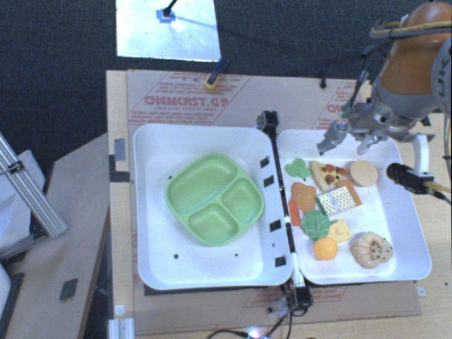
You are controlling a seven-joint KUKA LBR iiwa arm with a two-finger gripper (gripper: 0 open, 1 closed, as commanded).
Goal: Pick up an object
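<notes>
— Where's it at?

— Reaching, not grasping yet, I'd say. The gripper (349,138) hangs above the right bin (413,249) near its far edge, fingers spread wide, nothing between them.

— And the pickings?

— Toy food heaped in that bin. The pizza slice (328,174) lies just at the claw's seven o'clock, the round cookie (364,173) at five. Next it must drop and close on one.

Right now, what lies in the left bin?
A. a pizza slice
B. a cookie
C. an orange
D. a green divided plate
D: the green divided plate sits alone in the left bin, while the pizza slice, orange and cookie all lie in the right bin.
</notes>
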